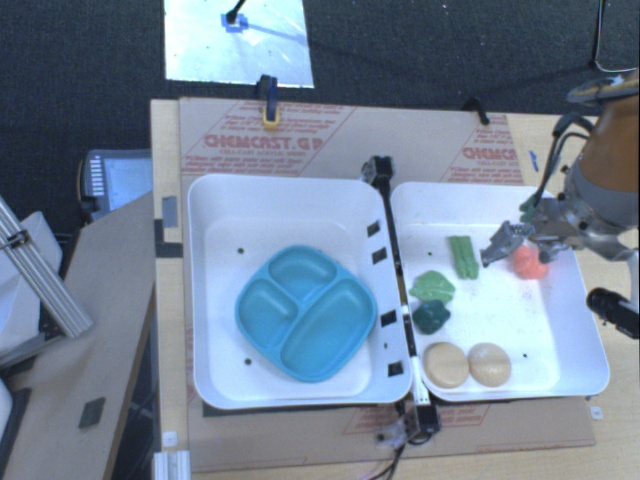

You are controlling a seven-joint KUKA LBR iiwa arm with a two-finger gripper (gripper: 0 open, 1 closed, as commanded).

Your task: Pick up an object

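While the grey arm (pixel 605 183) reaches in from the right edge of the frame, its jaws (pixel 515 240) hang over the upper part of the right bin (pixel 570 363), and I cannot tell how wide they stand. Just beside them, toward the right, lies a small orange-red object (pixel 530 264), partly covered by the metal; nothing shows between the jaws. A green stick-shaped piece (pixel 462 256) lies a little to the left of the jaws, near the bin's middle top. Lower and further left, close to the divider between the bins, a light green leafy piece (pixel 433 287) sits touching a dark teal lump (pixel 432 316) below it. Two tan round pieces (pixel 468 364) rest side by side near the right bin's bottom edge. The open white floor of that bin lies mostly in its right half, between the orange-red object and the bottom right corner. The left bin (pixel 215 268) holds a blue sectioned plate (pixel 305 312), set toward its lower right, with bare floor along its top and left walls. Both bins rest on a board printed with red lettering (pixel 260 140) on the desk (pixel 165 168).
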